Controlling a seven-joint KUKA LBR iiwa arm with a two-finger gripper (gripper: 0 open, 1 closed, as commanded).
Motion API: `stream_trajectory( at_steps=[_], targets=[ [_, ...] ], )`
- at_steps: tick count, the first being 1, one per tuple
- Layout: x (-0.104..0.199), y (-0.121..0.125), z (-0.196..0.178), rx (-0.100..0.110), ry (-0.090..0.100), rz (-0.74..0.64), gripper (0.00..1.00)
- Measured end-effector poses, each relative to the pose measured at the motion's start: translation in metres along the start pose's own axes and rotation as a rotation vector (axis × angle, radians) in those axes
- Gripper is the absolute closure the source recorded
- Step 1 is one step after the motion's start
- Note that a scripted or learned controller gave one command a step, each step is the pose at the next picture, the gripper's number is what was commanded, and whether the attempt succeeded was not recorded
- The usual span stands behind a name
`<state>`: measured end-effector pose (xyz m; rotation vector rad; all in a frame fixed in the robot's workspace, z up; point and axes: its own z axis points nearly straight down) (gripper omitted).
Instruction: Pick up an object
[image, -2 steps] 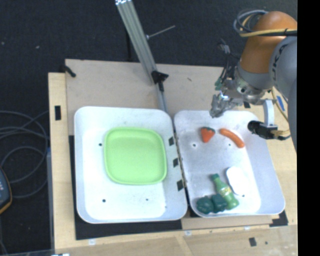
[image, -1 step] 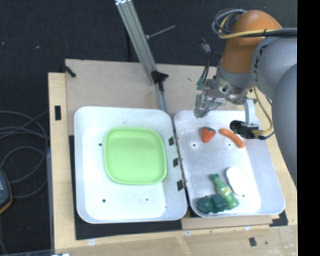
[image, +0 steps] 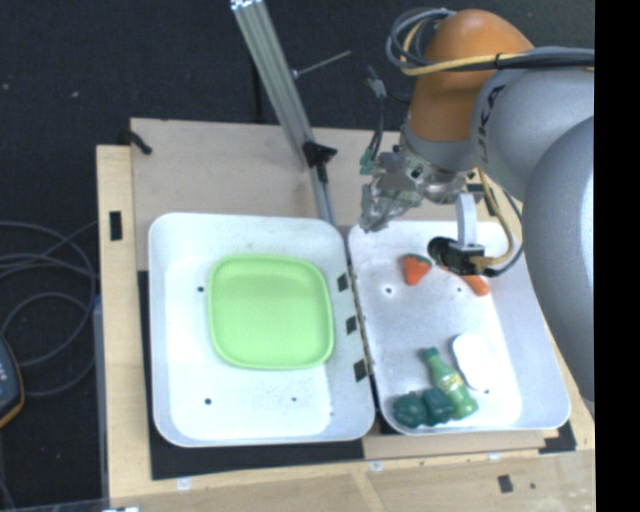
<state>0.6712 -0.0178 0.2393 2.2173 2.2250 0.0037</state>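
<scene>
Nothing's picked yet: gripper (image: 378, 212) hangs over the right bin (image: 520, 330)'s far corner, can't tell open or closed, toys untouched.

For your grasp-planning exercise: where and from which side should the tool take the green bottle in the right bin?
Grip the bottle across its thin neck end, coming straight down from above. It lies flat and slanted, neck toward the bin's middle; its lower end crowds a dark green object and a white object lies beside it, so probably only the neck has room.
</scene>
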Motion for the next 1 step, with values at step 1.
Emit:
stream_trajectory(
  at_steps=[1],
  targets=[
    [0.0559, -0.0067, 0.0088, 0.002, -0.001, 0.000, 1.00]
  ],
)
